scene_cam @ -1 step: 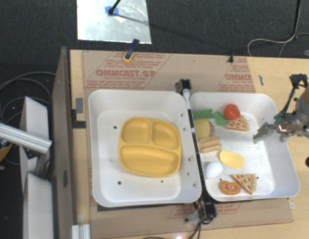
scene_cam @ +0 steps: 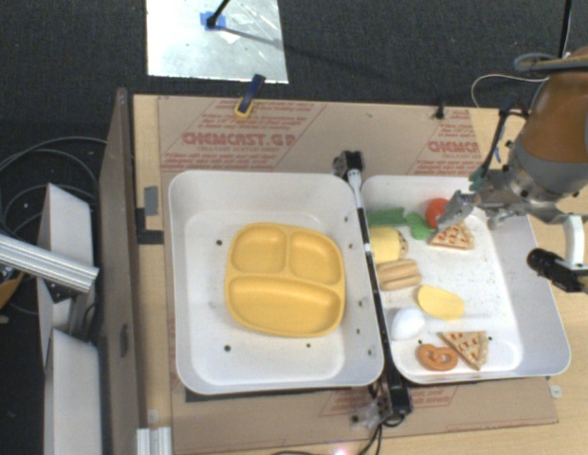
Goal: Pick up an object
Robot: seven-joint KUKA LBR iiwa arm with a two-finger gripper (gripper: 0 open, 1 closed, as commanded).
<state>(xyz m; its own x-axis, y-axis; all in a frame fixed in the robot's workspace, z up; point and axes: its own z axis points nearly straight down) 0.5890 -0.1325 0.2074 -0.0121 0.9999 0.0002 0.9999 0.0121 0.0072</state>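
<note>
A: What sits in the left bin (scene_cam: 199, 282)?

B: One yellow divided plate (scene_cam: 284, 280) with three compartments, lying flat about the middle — nothing is on it.

A: And the right bin (scene_cam: 531, 292)?

B: Toy food. At the far end a green piece (scene_cam: 386, 216), a red tomato (scene_cam: 436, 210) and a waffle wedge (scene_cam: 452, 238), the last two close together. Toward the left wall a yellow-and-white piece (scene_cam: 386, 245), then a hot dog bun (scene_cam: 398, 274) just nearer. A yellow slice (scene_cam: 439, 302) lies mid-bin, a white egg (scene_cam: 406, 324) beside it to the near left, and at the near end a pretzel (scene_cam: 433, 356) touching a second waffle wedge (scene_cam: 467, 348).

A: Where is the gripper (scene_cam: 458, 207)?

B: Over the far end of the right bin, right by the tomato and the far waffle wedge — the arm (scene_cam: 558, 131) reaches in from the right. Whether its jaws are apart or together, I cannot tell, and I see nothing between them.
</note>
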